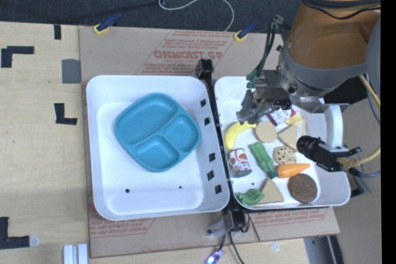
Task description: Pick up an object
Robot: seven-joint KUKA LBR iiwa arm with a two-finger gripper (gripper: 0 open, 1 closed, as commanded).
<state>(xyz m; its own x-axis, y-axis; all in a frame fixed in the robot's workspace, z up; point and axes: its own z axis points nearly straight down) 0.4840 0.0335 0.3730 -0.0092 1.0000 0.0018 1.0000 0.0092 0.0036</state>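
Over the right bin [341,198] the arm [337,15] reaches down from the right side of the view, and the gripper [252,109] hangs at the upper left part of that bin, dark and seen from a slant. Whether it is spread or pressed together I cannot tell, because its tip is only a dark shape against the white floor, and nothing is visibly pinched in it. The nearest object is the banana [234,133], which lies just beside the gripper, a little lower in the view and to the left of it, near the wall between the two bins. Its long axis runs slanted, from upper right down to lower left, so I judge that a grasp must close across this line and not along it. Other items lie further toward the near edge: a small can [239,162], a green pepper [262,157], a cookie [284,154], a carrot [292,169] and a round brown patty [302,187]. A tan round slice [266,132] is just right of the banana, so a descent there could touch both. The left bin [105,195] holds a blue divided plate [157,132], well apart from the gripper.
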